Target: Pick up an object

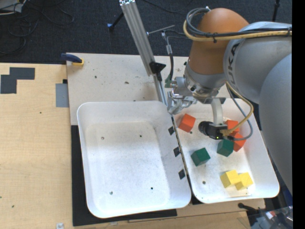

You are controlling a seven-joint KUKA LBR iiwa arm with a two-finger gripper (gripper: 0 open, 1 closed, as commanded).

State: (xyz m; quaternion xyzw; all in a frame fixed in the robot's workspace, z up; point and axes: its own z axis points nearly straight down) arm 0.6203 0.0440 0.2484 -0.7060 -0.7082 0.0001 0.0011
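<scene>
Candidate objects for picking are gathered in the right bin [267, 185]. An orange block [187, 123] lies near the bin's inner wall, just below and beside the gripper [177, 103]. Two green blocks are seen lower down, one [200, 156] toward the middle of the bin and one [225, 148] touching a further orange block [237, 142] at the arm's side. A yellow piece [236, 179] rests near the bin's front edge, well apart from the gripper.

The gripper is shown above the bin's upper inner corner, close to the divide between the bins. Whether the claw is open or closed cannot be told, since it is seen from above against the metal wrist parts. No block is visibly held.

The left bin [95, 185] is shown beside it, and a slanted aluminium rail [143, 46] rises behind the gripper.

Risks are judged as follows. The orange block lies close to the bin wall, so a descent there could strike the rim or nudge the block aside. The touching green and orange pair could be grasped together or knocked apart. The dangling cable [245, 116] might snag.
</scene>
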